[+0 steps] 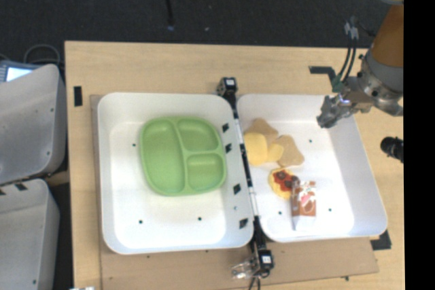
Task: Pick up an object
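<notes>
While the gripper (pixel 329 115) hangs over the far right corner of the right bin (pixel 353 166), I cannot tell how its jaws stand. Nothing is seen in it. Yellow and tan food pieces (pixel 270 148) and a small packet (pixel 304 200) lie near that bin's left side.

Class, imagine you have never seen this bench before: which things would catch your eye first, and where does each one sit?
The bright green divided plate stands out most, lying in the left bin. Next comes the small heap of yellow and tan food pieces near the right bin's left side. The gripper hovers over that bin's far right corner.
</notes>
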Robot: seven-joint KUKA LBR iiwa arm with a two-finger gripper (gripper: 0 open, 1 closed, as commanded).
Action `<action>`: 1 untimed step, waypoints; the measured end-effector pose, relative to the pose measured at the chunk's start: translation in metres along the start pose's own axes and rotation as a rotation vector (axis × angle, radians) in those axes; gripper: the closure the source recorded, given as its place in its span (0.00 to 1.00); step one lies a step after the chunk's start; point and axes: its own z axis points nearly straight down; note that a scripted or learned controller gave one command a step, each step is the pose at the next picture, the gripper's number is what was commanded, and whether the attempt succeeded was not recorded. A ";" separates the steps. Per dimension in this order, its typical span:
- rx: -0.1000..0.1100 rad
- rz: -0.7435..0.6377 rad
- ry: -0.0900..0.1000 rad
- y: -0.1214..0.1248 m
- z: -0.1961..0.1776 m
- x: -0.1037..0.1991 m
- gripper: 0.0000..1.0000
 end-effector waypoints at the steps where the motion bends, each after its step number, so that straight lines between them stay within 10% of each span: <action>1: 0.000 -0.001 0.001 0.004 -0.003 0.049 1.00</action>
